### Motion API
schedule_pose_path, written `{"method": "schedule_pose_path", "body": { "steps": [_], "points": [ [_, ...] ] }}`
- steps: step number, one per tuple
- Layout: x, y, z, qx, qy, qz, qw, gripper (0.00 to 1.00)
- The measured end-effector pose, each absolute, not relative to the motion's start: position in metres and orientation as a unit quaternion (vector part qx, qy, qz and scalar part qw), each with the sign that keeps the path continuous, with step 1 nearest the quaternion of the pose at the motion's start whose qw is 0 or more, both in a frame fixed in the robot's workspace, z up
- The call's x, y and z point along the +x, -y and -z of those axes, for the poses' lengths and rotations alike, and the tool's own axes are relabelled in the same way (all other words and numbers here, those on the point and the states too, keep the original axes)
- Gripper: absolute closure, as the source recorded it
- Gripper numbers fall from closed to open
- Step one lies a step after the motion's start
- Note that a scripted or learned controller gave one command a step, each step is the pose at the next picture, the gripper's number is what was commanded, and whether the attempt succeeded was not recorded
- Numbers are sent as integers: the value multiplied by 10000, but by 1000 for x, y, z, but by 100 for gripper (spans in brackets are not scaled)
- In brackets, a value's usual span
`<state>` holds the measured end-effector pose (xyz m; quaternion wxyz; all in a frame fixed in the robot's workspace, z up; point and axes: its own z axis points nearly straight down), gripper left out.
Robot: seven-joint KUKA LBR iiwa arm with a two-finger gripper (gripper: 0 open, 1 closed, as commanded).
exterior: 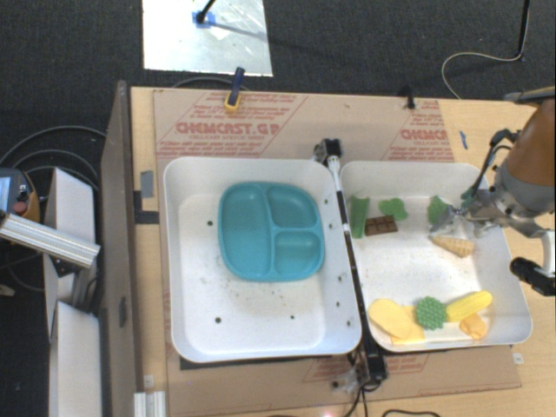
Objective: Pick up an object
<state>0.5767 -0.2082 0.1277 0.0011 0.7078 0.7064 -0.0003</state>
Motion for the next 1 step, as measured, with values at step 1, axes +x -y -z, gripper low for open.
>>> {"method": "schedule_pose_path", "body": {
  "steps": [1],
  "points": [
    [633, 198, -83, 7047, -7095, -14, 17, 0]
  ]
}}
